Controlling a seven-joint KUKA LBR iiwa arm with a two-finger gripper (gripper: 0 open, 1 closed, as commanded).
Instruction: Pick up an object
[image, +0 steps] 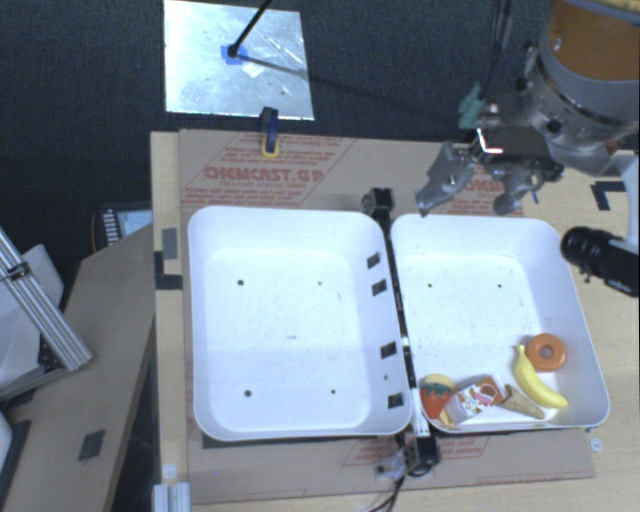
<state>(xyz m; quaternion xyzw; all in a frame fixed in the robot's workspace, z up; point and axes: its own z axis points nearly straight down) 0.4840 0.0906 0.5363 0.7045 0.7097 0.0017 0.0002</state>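
Observation:
Several toy foods lie in the near corner of the right bin (470, 290): a yellow banana (537, 380), an orange doughnut (546, 351), a red-orange tomato-like piece (436, 395), a small white and red packet (474, 399) and a tan wedge (521, 403). My gripper (467, 193) hangs above the far edge of that bin, well away from the foods. Its two grey fingers (440, 186) are spread apart, open, with nothing between them.
The left bin (280, 320) sits beside the right one, joined by a black clipped divider (393, 310). Both rest on a cardboard sheet (270, 170). A black cylinder (597, 255) juts in at the right. A metal plate (240, 60) lies beyond the bench.

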